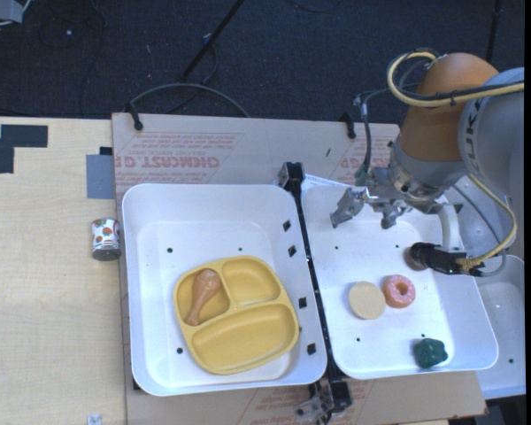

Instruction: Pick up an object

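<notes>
My gripper point(368, 212) hangs over the back of the right bin point(478, 326), its two grey fingers spread apart with nothing between them. Below it on the bin floor lie a pale round cookie point(366, 300) and a pink frosted doughnut point(398, 290), side by side and touching. A dark green lump point(429, 352) sits near the bin's front right corner. In the left bin point(150, 237) rests a yellow divided tray point(248, 335), and an orange chicken drumstick point(203, 294) lies in its left compartment.
A small printed can point(104, 238) lies on the wooden bench left of the left bin. A black divider point(305, 264) runs between the two bins. Cables and a dark fitting point(429, 257) hang off the arm over the right bin's right side.
</notes>
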